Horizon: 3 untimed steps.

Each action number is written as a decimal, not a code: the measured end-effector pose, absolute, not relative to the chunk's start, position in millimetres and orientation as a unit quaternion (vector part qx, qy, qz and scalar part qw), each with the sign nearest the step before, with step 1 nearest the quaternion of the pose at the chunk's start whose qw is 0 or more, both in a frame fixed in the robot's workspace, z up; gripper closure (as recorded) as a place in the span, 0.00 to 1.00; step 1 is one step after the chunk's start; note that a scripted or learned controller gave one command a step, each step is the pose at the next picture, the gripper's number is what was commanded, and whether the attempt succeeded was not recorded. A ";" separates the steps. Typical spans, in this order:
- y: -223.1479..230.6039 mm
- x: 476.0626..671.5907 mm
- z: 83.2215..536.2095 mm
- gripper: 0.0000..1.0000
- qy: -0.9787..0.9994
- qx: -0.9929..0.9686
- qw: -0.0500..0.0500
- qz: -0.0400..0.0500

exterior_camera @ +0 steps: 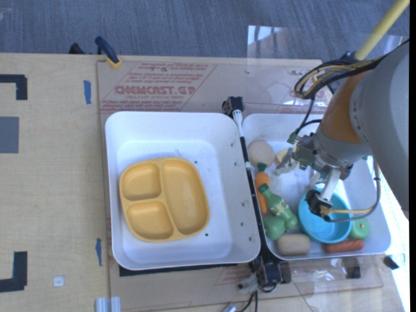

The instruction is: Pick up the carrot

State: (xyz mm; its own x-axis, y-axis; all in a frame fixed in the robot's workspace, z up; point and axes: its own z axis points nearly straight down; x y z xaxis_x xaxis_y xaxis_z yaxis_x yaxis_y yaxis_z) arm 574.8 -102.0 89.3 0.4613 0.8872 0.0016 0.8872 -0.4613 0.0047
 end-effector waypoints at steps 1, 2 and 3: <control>-101.9 574.8 89.3 0.00 0.519 0.855 0.002 0.002; -107.7 587.0 89.0 0.00 0.357 0.934 0.002 0.004; -108.9 586.7 100.1 1.00 0.358 0.934 0.004 0.002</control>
